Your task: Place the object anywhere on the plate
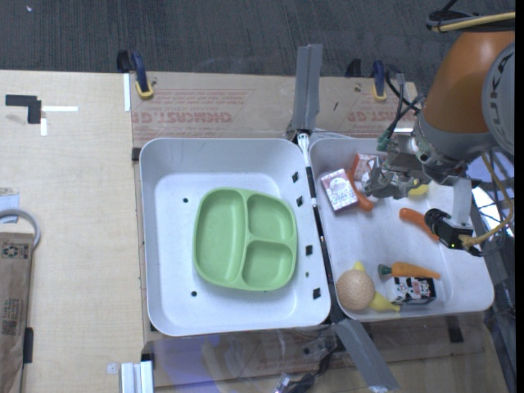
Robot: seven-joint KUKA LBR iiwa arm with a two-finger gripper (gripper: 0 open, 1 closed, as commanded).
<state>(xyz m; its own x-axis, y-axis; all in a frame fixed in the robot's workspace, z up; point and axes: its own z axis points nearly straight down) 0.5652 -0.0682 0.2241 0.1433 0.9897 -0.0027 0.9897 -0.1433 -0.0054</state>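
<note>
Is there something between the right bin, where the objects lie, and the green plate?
Only the bin walls where the two bins meet; the tool must lift an object over them. The green plate lies bare in the left bin.

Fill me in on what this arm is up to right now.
The arm's gripper is down over the far end of the right bin, among a small red-and-white box and other small items. Nothing shows as held. The green divided plate sits in the left bin with nothing on it. An egg-like ball and a carrot lie at the right bin's near end.
</note>
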